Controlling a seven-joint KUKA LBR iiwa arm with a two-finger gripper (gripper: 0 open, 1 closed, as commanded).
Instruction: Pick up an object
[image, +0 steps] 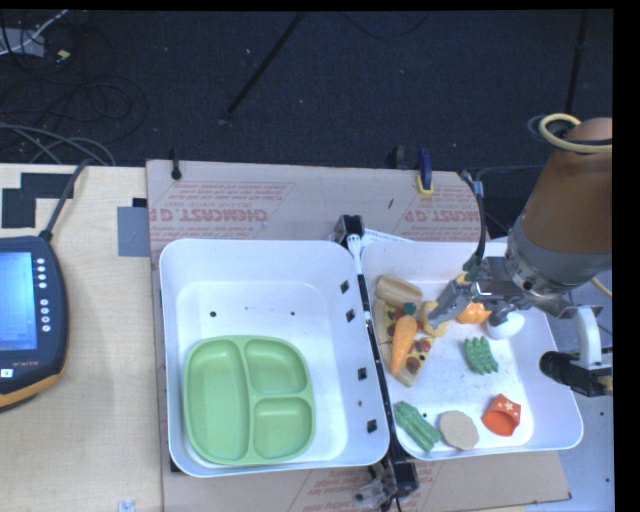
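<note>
The gripper (447, 303) hovers low in the right bin (545, 425), just right of the carrot (402, 342); whether its claw is open cannot be told. Bare floor lies between the carrot and the green toy (480, 355), toward the bin's right rim.

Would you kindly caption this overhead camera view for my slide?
Arm's end effector above toy food in the right bin; green divided plate in the left bin.
</note>
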